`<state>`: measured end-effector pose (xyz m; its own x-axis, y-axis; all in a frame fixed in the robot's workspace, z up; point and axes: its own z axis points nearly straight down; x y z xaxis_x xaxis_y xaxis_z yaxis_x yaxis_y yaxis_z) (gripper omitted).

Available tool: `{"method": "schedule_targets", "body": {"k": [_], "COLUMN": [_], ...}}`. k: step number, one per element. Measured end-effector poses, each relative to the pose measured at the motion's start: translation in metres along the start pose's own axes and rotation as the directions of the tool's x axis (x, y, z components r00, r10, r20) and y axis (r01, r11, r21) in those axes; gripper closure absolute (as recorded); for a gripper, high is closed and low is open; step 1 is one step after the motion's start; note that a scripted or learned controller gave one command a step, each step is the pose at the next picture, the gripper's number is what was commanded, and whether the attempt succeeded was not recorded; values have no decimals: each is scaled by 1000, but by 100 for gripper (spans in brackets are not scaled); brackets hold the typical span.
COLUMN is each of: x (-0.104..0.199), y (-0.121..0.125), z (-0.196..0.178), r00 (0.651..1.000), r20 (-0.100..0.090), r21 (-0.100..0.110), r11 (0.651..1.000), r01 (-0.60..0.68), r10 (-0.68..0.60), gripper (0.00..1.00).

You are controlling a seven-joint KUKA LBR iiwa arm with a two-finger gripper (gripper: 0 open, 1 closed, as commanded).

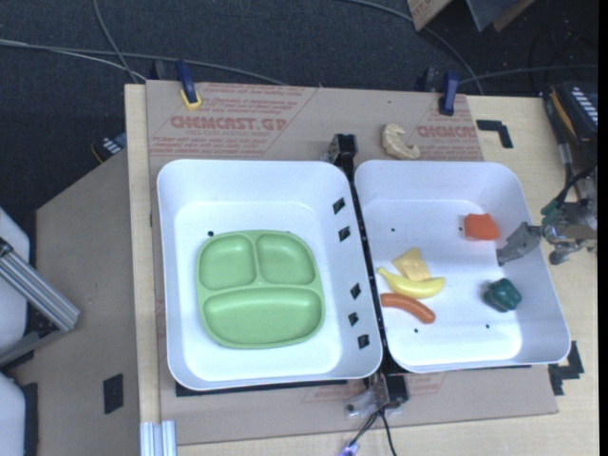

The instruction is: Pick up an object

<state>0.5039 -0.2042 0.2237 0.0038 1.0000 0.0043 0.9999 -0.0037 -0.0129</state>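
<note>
A green plate (pixel 259 288) with three sections is lying in the left bin (pixel 180 198) and looks too wide to grasp. In the right bin (pixel 446 350), a yellow banana (pixel 415 275) is touching an orange sausage (pixel 408 307); both are probably light, smooth plastic. An orange block (pixel 481 226) and a green lump (pixel 503 295) are sitting apart, so they seem easier to pinch across the middle. The gripper (pixel 522 242) is hanging by the right rim; I cannot tell how its fingers are standing.

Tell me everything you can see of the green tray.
The green tray is pale green, looks like moulded plastic, and is a rounded rectangle with three compartments: two small ones at the far side and one wide one nearer the camera. It lies flat, turned slightly, on the floor of the left bin, apart from its walls. Its compartments hold nothing.
</note>
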Motion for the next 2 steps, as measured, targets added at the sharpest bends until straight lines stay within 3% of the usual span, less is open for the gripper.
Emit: {"method": "schedule_targets", "body": {"k": [1,2], "x": [0,-2], "y": [3,13], "z": [-6,43], "r00": [1000,1000], "r20": [4,1], "r21": [-12,-8], "r11": [1000,1000], "r01": [4,4], "r10": [-4,-4], "gripper": [0,0]}}
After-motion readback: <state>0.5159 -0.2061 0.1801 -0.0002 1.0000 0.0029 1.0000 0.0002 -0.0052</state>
